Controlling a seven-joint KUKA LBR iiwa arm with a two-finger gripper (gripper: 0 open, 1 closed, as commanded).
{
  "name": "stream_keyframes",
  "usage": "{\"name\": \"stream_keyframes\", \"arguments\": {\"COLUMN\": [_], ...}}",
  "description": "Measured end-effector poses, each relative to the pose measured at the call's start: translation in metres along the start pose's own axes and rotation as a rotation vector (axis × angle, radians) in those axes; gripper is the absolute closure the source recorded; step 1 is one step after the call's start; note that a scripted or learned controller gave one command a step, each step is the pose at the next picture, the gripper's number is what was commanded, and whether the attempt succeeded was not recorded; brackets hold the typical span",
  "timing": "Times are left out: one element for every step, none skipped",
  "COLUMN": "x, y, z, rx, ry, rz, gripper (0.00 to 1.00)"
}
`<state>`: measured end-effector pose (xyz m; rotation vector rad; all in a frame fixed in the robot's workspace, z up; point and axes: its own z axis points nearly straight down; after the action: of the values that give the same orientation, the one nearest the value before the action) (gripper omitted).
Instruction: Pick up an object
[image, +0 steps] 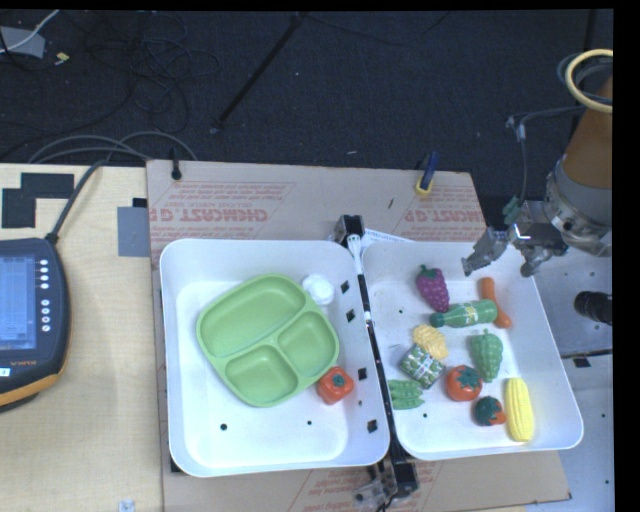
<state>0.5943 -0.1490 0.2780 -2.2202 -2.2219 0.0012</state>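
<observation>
My gripper (506, 258) hangs open above the right bin's (556, 432) far right corner, with nothing between its fingers. Below it and to the left lie purple grapes (432, 288), a green bottle-shaped toy (465, 316) and an orange carrot (489, 291) partly under that toy. Further forward are a small corn piece (430, 342), a leafy green vegetable (487, 353), a tomato (462, 382), a yellow corn cob (518, 408), a small red and green fruit (489, 410), a patterned can-like toy (421, 367) and a green pepper (405, 395).
The left bin (190, 440) holds a green divided plate (268, 340), a red tomato-like toy (335, 384) beside it and a small white object (318, 290) at the plate's far edge. A teach pendant (25, 310) lies on the bench at far left.
</observation>
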Motion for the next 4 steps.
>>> {"name": "stream_keyframes", "arguments": {"x": [0.0,0.008,0.025,0.087], "y": [0.0,-0.043,-0.071,-0.12], "z": [-0.01,0.098,0.026,-0.032], "rx": [0.001,0.015,-0.001,0.002], "ry": [0.001,0.005,0.001,0.002], "rz": [-0.001,0.0,0.0,-0.003], "gripper": [1.0,1.0,1.0,1.0]}}
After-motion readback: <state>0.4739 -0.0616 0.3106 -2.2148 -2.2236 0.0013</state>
